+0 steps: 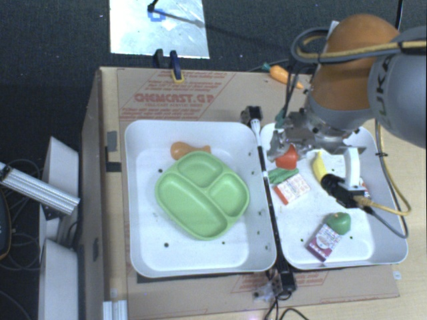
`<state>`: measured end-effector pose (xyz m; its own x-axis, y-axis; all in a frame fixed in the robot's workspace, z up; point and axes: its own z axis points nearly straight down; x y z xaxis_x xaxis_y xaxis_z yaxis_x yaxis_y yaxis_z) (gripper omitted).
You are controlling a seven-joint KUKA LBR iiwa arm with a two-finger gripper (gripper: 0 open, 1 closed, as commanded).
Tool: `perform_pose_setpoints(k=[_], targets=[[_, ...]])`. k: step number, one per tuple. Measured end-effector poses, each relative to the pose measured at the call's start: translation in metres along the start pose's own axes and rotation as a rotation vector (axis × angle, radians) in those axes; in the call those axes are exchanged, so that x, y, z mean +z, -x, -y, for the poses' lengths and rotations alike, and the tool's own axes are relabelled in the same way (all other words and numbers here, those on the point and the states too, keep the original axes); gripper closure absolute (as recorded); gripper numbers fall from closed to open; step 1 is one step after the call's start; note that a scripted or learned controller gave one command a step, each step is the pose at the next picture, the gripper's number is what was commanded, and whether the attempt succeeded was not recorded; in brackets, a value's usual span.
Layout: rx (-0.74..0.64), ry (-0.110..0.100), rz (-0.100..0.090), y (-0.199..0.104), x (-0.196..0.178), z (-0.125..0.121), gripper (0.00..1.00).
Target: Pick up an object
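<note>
Right bin [395, 244], crowded. A red-and-white carton [292, 190] lies at its centre. A green piece [283, 175] lies against the left wall, a yellow item [319, 166] right of it, and a green fruit [339, 223] touches a maroon packet [323, 241] at the near side. Left bin [133, 199] holds a green divided plate [202, 193], with an orange item [180, 150] partly hidden behind its far rim. The bins sit touching on the counter [173, 93]. The gripper [283, 143] hangs over the right bin's far-left corner. The red object [287, 159] lies directly at its near edge, just far of the green piece. Whether the gripper is clenched, released or grasping it cannot be told from this view.
</note>
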<state>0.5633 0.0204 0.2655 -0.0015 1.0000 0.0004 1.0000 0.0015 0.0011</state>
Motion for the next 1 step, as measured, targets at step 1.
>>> perform_pose_setpoints(k=[1], targets=[[-0.003, -0.001, 0.000, -0.0342, 0.0028, 0.0077, 1.00]])
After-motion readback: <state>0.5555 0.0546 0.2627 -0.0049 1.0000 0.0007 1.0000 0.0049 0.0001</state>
